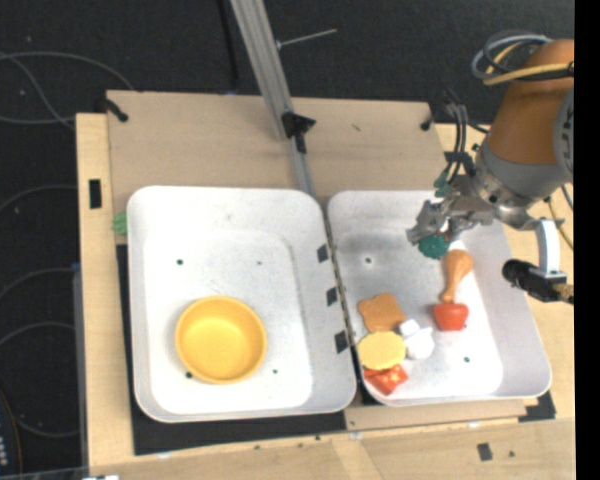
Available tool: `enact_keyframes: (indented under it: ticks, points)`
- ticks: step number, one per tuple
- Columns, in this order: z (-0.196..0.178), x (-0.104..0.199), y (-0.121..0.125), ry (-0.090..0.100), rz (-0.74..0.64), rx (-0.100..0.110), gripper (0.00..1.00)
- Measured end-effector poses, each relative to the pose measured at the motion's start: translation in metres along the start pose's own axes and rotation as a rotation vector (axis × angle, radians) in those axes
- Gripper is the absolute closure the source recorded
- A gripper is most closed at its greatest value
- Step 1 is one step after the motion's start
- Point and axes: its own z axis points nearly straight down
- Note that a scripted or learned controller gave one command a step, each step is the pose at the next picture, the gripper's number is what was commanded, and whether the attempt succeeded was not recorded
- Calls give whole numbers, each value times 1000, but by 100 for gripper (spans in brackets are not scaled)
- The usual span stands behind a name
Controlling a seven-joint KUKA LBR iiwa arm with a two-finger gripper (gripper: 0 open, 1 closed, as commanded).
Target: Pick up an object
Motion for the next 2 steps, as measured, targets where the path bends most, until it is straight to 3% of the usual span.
enact_keyframes:
  ticks: [2]
  points:
    - [-7,107,-35,-1,0,3,100]
